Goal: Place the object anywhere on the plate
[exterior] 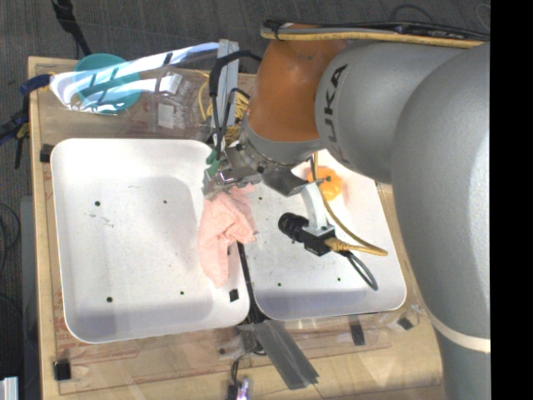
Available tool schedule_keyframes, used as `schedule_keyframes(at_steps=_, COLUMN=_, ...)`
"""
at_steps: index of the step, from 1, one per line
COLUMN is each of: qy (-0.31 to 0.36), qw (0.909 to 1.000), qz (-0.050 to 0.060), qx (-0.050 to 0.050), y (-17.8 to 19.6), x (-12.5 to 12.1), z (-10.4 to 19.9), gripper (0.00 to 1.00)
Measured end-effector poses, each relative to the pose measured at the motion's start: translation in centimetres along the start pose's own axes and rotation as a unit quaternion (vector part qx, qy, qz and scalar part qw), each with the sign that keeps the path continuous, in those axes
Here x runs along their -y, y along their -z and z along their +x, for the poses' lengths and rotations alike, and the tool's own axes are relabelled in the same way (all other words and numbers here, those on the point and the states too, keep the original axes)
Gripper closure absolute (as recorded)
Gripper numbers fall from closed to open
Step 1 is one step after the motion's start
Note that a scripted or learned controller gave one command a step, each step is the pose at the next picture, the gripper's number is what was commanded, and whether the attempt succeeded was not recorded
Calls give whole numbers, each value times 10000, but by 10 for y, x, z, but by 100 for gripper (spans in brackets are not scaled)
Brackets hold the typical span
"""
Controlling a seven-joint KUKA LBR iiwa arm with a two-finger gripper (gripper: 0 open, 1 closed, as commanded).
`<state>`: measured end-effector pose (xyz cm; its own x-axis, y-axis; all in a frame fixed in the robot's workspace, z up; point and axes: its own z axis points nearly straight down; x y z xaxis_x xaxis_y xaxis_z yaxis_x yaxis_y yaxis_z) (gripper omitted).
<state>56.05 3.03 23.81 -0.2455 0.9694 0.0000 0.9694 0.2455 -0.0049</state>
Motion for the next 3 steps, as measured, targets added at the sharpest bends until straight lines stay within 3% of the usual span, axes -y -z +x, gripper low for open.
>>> schedule_keyframes(at_steps=1, qy=-1421, qw=9899, qz=10, qx=-2, y=-33, x=5, z=72, gripper=100)
schedule_keyframes(at_steps=2, qy=-671, qw=9977, qz=17, qx=2, y=-64, x=-5, z=162, gripper=100)
schedule_keyframes(at_steps=3, qy=-495, qw=9988, qz=5, qx=2, y=-48, x=46, z=165, gripper=100)
